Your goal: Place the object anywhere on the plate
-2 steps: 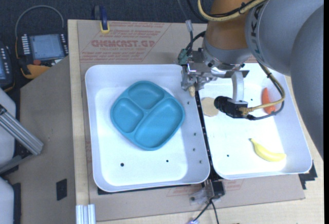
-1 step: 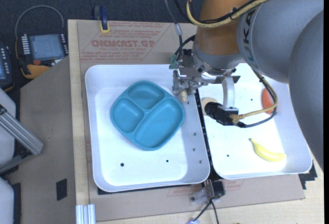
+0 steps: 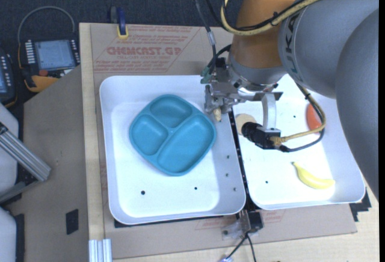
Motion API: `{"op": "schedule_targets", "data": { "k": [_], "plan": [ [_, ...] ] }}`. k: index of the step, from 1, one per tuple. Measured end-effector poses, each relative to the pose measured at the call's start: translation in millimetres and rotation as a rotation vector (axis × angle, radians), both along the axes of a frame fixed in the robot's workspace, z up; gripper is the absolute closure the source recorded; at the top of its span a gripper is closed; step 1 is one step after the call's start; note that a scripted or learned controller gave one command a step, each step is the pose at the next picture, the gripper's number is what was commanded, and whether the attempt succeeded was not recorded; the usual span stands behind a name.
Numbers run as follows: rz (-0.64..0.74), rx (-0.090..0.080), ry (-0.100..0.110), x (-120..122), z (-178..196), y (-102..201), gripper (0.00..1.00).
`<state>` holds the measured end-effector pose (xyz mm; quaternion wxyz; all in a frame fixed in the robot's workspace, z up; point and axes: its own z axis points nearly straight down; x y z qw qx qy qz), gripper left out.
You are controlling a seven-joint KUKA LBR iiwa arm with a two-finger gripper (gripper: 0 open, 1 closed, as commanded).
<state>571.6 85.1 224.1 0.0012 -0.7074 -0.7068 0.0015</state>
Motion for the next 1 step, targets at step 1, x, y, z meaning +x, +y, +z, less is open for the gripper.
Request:
{"op": "schedule_targets", "data": {
  "k": [1],
  "plan": [
    [0.0,0.001,-0.001,0.1,0.4,0.3,0.0]
  ]
}}
